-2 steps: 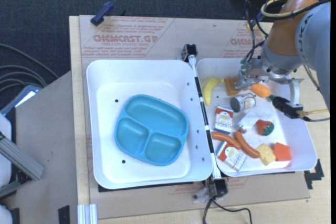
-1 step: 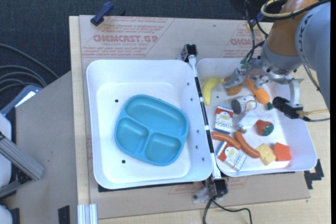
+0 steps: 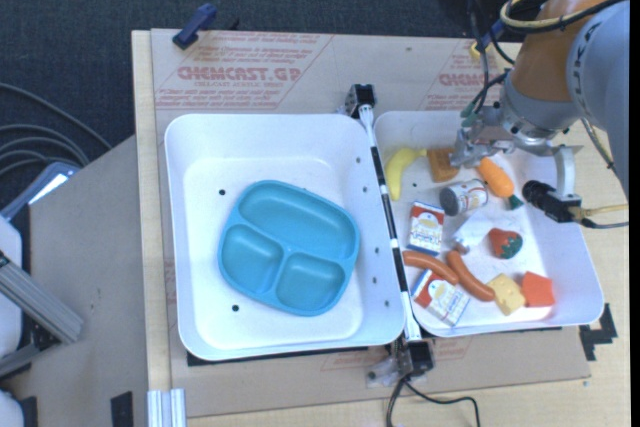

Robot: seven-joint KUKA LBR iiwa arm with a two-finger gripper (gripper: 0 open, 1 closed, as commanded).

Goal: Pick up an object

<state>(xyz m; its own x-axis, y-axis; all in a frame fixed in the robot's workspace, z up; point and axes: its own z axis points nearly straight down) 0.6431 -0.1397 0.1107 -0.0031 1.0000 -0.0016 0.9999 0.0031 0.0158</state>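
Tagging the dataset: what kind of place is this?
Probably a robotics lab bench: a grey arm over two white bins, toy food such as a banana, a blue divided tray, loose cables on dark carpet.

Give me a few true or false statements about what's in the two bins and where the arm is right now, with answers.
1. The blue divided tray lies in the left bin. True.
2. The banana lies in the left bin with the tray. False: it lies in the right bin, near the divider.
3. The gripper is over the right bin's far end, by the carrot. True.
4. The strawberry sits on the blue tray. False: it lies in the right bin.
5. Two sausages lie in the right bin. True.
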